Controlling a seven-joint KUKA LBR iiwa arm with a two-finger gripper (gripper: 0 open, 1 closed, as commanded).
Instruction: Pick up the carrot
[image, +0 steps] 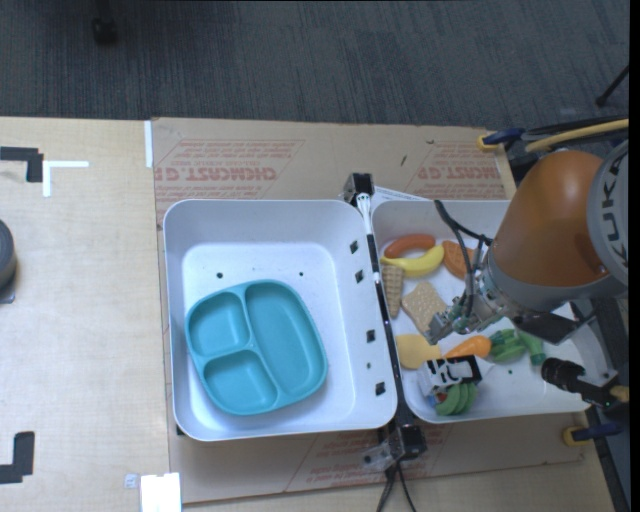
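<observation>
Gripper (455, 322), finger state not discernible, hangs low in the right bin (590, 395). Carrot (468, 347) lies just below it, between cracker (424, 304) and green vegetable (515, 346).

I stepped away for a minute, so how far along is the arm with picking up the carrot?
Done: the arm has reached into the right bin, and its gripper is low among the toy food. In hand: nothing that I can confirm. The carrot lies on the bin floor just below the gripper, beside the green vegetable. Left: closing on the carrot and lifting it.
</observation>
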